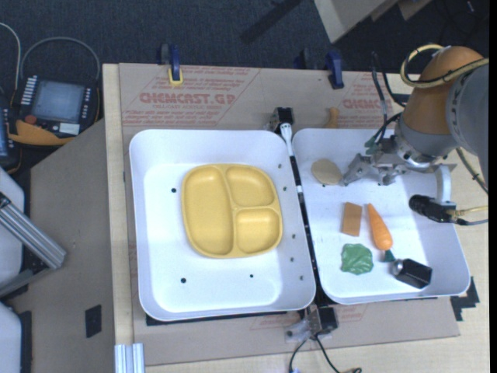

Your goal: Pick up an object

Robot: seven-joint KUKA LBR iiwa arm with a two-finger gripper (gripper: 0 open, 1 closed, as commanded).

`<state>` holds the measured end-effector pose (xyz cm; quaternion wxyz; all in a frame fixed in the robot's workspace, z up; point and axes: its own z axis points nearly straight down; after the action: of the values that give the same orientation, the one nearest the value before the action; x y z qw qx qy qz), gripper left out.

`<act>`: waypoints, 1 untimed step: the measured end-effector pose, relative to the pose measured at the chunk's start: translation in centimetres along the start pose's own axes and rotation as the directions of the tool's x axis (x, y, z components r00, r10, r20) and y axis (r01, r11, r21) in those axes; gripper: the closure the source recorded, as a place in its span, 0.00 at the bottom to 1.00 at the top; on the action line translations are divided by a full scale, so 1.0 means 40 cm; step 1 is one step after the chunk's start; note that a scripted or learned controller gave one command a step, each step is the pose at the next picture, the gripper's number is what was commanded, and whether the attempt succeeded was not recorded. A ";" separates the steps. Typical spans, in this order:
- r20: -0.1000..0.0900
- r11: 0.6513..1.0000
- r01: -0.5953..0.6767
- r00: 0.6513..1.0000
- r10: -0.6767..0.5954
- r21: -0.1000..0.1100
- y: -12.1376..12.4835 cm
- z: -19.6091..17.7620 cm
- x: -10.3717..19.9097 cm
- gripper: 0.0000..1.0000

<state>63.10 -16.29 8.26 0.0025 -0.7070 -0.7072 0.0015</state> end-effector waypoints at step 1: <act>0.001 1.000 0.000 1.000 0.000 -0.006 0.003 -0.033 0.000 1.00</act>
<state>63.24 -16.30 9.57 0.0001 -0.7072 -0.7070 0.0000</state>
